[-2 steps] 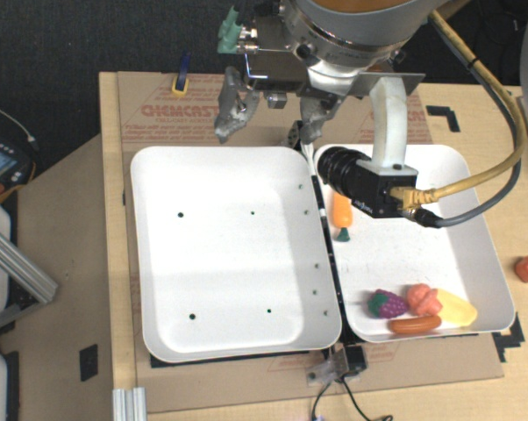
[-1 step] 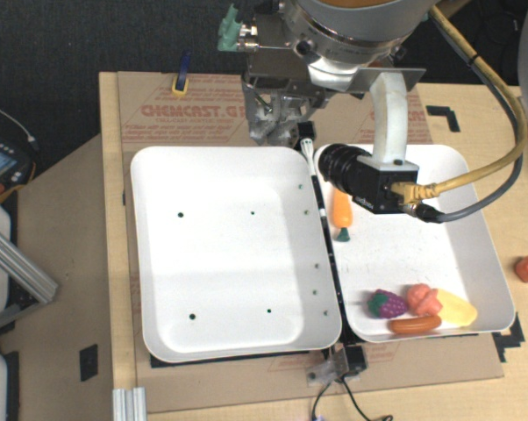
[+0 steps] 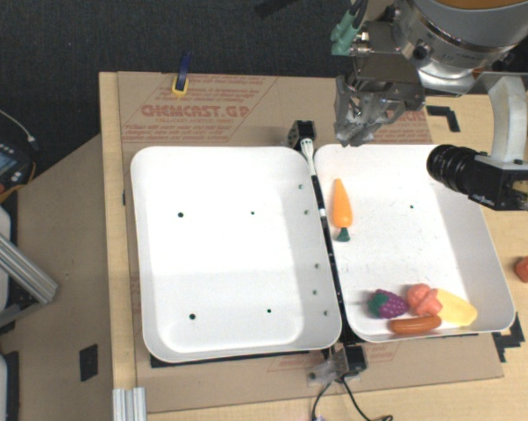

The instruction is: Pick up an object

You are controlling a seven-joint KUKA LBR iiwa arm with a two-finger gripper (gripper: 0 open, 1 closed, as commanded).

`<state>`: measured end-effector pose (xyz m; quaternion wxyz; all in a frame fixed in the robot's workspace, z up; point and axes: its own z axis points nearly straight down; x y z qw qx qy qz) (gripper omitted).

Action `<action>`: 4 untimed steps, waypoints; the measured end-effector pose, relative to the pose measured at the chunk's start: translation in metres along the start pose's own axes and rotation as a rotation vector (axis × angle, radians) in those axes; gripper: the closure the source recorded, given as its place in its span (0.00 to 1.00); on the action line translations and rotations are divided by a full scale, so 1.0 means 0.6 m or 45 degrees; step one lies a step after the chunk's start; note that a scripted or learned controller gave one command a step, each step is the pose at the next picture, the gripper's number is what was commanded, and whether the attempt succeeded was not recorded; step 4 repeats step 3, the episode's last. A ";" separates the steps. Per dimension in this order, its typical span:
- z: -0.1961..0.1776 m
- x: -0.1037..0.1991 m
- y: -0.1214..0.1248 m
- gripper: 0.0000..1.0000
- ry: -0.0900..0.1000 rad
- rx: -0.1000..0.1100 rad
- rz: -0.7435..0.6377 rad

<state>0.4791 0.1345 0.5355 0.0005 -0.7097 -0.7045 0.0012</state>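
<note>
Cardboard covers the table [image 3: 203, 103] under two white bins, and the gripper [image 3: 362, 128], its jaws slightly parted on nothing above the right bin's [image 3: 422, 235] far-left corner, should descend squarely over the carrot [image 3: 340, 202] near the left wall.

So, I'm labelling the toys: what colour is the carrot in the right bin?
Orange carrot with a green tip, clearest in the camera view.
</note>
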 end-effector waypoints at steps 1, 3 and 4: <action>0.070 0.096 -0.001 1.00 0.000 0.001 -0.011; 0.406 0.150 -0.001 1.00 -0.002 0.005 -0.008; 0.406 0.150 -0.001 1.00 -0.002 0.005 -0.008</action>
